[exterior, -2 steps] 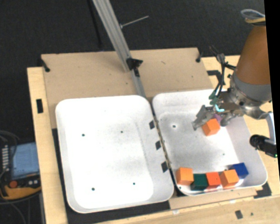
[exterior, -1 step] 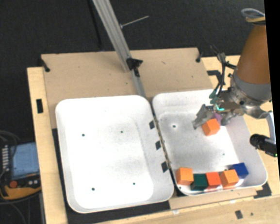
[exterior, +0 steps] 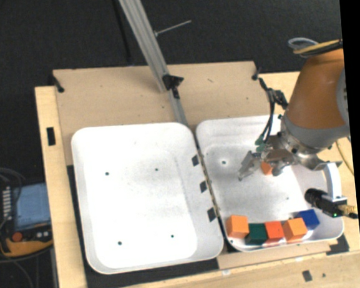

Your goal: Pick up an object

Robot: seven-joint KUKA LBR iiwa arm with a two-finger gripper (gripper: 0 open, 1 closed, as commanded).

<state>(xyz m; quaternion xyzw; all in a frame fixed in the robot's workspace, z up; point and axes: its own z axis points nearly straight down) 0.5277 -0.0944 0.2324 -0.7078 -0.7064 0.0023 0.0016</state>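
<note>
Two white bins are seen side by side on a table (exterior: 55, 182). In the right bin (exterior: 229, 136), the claw (exterior: 257, 163) hangs low over the floor, fingers spread; a small orange object (exterior: 267, 168) sits just beside it, and whether it is gripped cannot be told. Five blocks (exterior: 274, 229) line the near wall. A firm closure, then a lift, seems called for.
</note>
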